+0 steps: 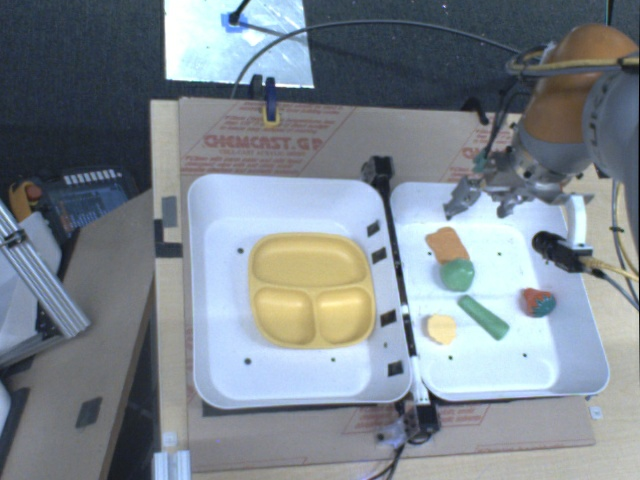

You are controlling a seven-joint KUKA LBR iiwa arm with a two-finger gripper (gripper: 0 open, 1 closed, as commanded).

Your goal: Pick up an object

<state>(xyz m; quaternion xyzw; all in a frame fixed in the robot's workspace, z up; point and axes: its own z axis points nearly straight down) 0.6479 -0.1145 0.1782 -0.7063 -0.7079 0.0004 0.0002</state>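
Bench is a cardboard-covered top (300,133) with two white bins side by side. The left bin (220,268) holds a yellow divided tray (310,290), well left of anything worth grabbing. All loose pieces are in the right bin (545,363). Using the orange block (446,244) as reference, the gripper (482,208) hangs just up-view and a bit right of it, over the bin's far wall, apart from the block and not touching. Fingers (458,206) are spread with nothing between them, so no grasp yet. The block is the nearest candidate by a clear margin. Its long axis runs on a shallow diagonal, far-left to near-right in the camera view, and the finger gap looks roughly left-right, so I'd guess a small wrist turn is needed to close across the short side. Watch the green ball (457,274), which sits touching the block's near end; a finger coming down on that side could land on it or knock it away. The green cylinder (483,318) lies further down-view and right of the block, also on a diagonal. A small yellow piece (440,328) is straight down-view of the block, near the bin's left wall. A red-and-teal piece (538,302) is well right of the block. Judgement: short move down-view and left, then descend; pick not started.
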